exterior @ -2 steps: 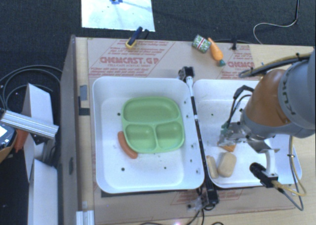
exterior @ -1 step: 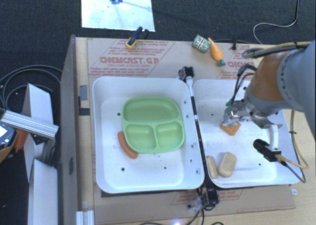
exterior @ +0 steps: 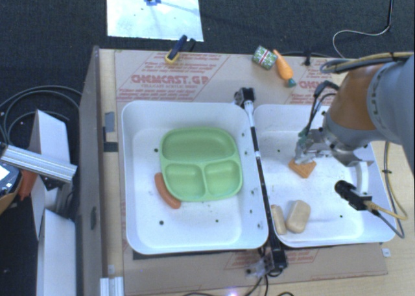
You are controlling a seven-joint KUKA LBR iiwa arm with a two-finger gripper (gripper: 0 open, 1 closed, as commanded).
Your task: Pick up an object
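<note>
My gripper (exterior: 303, 153) hangs low in the right bin (exterior: 324, 233), pointing down at its left middle. Directly beneath its tip lies an orange wedge (exterior: 303, 169), which touches or nearly touches the gripper. Nearer the front of the same bin sit a tan bread-like piece (exterior: 299, 215) and a smaller tan piece (exterior: 279, 219), side by side. The left bin (exterior: 139, 223) holds a green divided plate (exterior: 200, 163) with an orange sausage-shaped thing (exterior: 167, 191) by its front-left corner.
A black divider rail (exterior: 256, 158) runs between the bins. Behind them on the cardboard are a small can (exterior: 264, 56), a toy carrot (exterior: 284, 67) and a yellow-and-black clip (exterior: 175, 51). Cables trail along the right bin's right side.
</note>
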